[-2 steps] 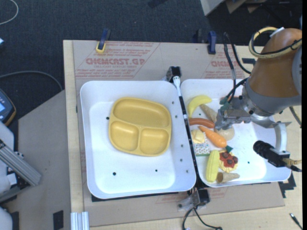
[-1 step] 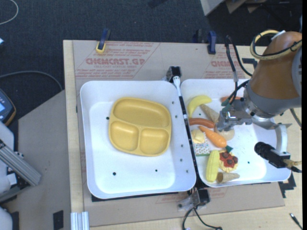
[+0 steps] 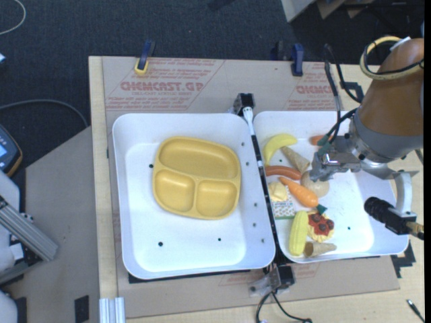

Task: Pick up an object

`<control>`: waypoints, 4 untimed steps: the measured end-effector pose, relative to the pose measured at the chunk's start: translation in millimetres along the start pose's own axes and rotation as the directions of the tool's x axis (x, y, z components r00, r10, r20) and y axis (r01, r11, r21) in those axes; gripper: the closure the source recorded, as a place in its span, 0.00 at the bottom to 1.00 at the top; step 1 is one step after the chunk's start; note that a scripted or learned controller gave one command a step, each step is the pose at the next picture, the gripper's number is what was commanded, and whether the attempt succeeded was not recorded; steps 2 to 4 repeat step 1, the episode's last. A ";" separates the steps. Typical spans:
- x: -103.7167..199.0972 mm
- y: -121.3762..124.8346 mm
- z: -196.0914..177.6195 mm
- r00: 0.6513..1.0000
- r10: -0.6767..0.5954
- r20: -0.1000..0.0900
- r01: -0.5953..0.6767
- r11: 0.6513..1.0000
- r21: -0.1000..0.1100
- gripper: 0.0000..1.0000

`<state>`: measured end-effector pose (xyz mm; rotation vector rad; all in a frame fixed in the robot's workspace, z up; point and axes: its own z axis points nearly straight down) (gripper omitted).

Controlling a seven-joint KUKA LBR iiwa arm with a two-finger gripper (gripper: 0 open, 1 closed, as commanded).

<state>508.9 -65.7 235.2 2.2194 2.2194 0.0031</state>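
Observation:
The right bin (image 3: 360, 237) holds a cluster of toy foods along its left side: a yellow banana (image 3: 279, 143), a tan cone (image 3: 295, 159), a red sausage (image 3: 283, 173), an orange carrot (image 3: 304, 194), a corn cob (image 3: 297, 233) and a red and yellow piece (image 3: 322, 226). My gripper (image 3: 322, 167) hangs low over the bin's middle, just right of the sausage and right above a pale round piece (image 3: 318, 187). The gripper body hides its tips.
In the left bin (image 3: 133, 207) lies a yellow divided plate (image 3: 196, 177). A black ridge (image 3: 258, 173) separates the bins. The grey and orange arm (image 3: 394, 99) covers the right bin's far right corner, with a black cylinder (image 3: 382, 212) sticking out below it. Clamps (image 3: 297, 58) hold the board's far edge.

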 end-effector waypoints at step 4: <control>0.4 10.1 4.2 1.000 -0.001 0.000 0.001 1.000 0.001 1.00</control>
